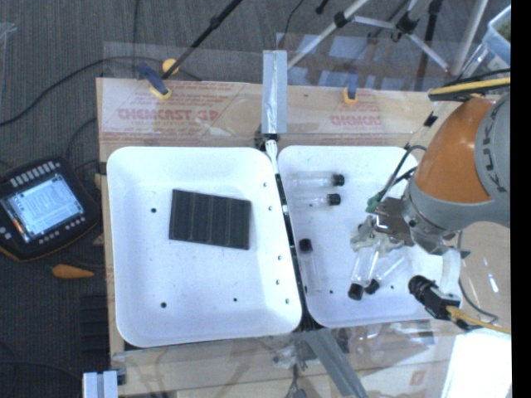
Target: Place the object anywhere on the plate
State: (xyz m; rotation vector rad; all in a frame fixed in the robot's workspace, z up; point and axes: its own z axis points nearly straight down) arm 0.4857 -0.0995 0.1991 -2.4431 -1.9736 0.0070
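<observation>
The dark ribbed plate (pixel 210 219) lies flat in the left bin (pixel 133 305). In the right bin (pixel 328 309), clear black-capped tubes (pixel 319 188) lie scattered. The gripper (pixel 375 240) sits low over two tubes (pixel 366 274) near that bin's right side; its opening and any hold cannot be determined.

A robotics lab: a grey and orange industrial arm (pixel 465 164) reaches over two white bins (pixel 133 305) on a bench. A teach pendant (pixel 41 208) with a lit screen lies on grey carpet (pixel 50 73), beside trailing cables (pixel 124 52) and tripod legs (pixel 398 15).
</observation>
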